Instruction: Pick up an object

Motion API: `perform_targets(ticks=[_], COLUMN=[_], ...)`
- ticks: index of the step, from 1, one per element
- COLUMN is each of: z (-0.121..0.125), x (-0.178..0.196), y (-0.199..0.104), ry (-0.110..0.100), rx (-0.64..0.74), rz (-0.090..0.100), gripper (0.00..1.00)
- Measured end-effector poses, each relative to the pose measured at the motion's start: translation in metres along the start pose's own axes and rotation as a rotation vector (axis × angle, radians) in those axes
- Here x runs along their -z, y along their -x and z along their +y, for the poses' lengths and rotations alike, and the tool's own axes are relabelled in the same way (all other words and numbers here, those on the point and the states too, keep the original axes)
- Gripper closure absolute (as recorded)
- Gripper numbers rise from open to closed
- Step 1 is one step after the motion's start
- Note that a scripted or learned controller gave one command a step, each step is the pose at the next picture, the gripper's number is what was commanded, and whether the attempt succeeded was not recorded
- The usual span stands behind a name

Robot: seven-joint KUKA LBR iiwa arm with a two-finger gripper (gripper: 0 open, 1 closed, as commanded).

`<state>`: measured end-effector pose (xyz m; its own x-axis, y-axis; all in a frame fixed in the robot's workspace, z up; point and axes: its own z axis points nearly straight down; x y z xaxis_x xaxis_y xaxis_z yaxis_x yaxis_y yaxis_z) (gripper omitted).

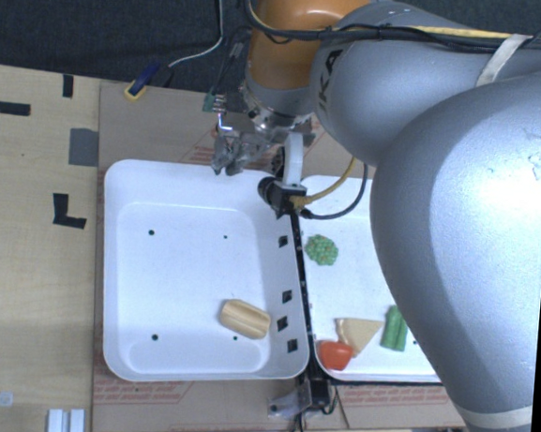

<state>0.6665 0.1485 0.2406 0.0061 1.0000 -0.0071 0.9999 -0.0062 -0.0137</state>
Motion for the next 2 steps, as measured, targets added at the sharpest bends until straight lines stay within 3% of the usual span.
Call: perform_targets(ticks=[1, 2], z=[-0.053, -0.043], x=[0.005, 0.058], y=[0.023, -0.072], ry=[0.009, 0.018], rx=[0.005, 0.017], rz=[0.005, 0.011], gripper=[1.00, 1.00])
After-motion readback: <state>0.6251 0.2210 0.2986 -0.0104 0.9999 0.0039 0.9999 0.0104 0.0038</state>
